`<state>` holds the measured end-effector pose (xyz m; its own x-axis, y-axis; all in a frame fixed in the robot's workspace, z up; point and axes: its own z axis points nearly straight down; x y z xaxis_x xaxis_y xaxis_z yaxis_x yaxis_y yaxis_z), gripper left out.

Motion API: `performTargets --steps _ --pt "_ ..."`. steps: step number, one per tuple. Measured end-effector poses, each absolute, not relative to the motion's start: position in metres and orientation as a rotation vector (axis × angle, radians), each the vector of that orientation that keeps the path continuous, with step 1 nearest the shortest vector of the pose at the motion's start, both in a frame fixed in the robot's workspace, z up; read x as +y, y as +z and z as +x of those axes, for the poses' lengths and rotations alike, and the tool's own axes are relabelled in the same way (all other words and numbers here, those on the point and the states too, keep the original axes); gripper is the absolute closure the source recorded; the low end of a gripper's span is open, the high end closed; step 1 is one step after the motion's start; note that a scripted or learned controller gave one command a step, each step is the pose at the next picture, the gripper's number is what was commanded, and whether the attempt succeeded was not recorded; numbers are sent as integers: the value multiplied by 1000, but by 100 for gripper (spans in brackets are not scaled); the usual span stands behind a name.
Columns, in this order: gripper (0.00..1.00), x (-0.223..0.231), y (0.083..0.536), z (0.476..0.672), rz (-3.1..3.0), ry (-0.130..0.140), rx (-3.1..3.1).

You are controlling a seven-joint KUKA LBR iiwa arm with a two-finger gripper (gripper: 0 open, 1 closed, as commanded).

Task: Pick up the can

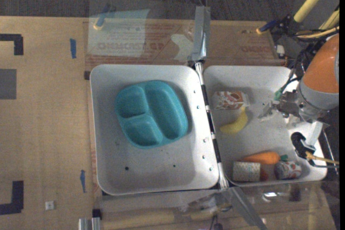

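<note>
The can [230, 99] lies on its side near the back left of the right bin [259, 74], white with a brown and red label. My gripper [276, 107] hangs over the middle right of that bin, a short way to the right of the can and apart from it. Nothing shows in its grasp. The grey wrist and orange band [323, 72] rise behind it at the right edge.
A banana [235, 124] lies just in front of the can. Along the right bin's front wall sit a pale cylinder [247, 171], a carrot [261, 158] and a small red and white item [288, 169]. The left bin [108, 159] holds a teal divided plate [152, 113].
</note>
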<state>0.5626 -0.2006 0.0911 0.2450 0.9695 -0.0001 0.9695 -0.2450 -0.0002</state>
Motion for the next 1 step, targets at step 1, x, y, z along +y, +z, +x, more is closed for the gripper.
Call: performTargets --steps 1 --pt "0 -193 87 604 -2678 -2 -1650"
